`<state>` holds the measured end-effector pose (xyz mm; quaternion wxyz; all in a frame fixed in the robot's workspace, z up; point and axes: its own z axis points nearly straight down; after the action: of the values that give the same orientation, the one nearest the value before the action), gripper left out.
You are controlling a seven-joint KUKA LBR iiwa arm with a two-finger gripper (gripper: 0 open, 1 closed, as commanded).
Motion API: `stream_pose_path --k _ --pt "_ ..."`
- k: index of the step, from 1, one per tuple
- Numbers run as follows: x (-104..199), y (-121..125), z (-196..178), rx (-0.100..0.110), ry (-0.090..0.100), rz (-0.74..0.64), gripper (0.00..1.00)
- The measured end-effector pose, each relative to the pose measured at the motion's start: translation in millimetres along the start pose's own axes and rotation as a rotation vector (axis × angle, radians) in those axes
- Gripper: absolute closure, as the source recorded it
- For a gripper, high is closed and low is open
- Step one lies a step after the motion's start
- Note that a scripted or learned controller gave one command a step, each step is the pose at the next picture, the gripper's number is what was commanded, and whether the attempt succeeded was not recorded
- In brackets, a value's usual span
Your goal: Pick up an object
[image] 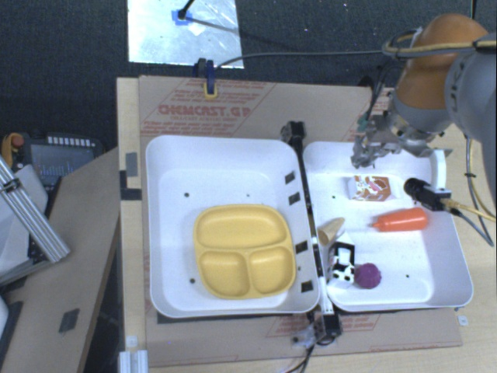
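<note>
Hand (363, 160) above glossy packet (369, 187); smooth tapered carrot (399, 221) near, right bin (446, 286)

- Arm (466, 76): grey casing with a rounded orange band above the wrist.
- Cables: yellow and black, routed along the arm.
- Gripper (363, 160): grey metal.

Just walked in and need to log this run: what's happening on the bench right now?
A grey KUKA arm with an orange band reaches in from the right, its gripper poised over the back of the right white bin. Nothing shows between its fingers. Below it lie a small red-and-white packet, an orange carrot-shaped toy, a purple ball, a black-and-white block and a tan wedge. The left white bin holds a yellow divided tray.
</note>
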<state>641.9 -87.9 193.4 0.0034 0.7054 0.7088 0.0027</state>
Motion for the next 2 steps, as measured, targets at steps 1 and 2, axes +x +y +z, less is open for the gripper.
stream_pose_path --k 1,2 --pt "-2 9 -47 0.002 0.000 0.000 1.00" --pt "-2 11 -89 0.003 0.000 -0.001 1.00"
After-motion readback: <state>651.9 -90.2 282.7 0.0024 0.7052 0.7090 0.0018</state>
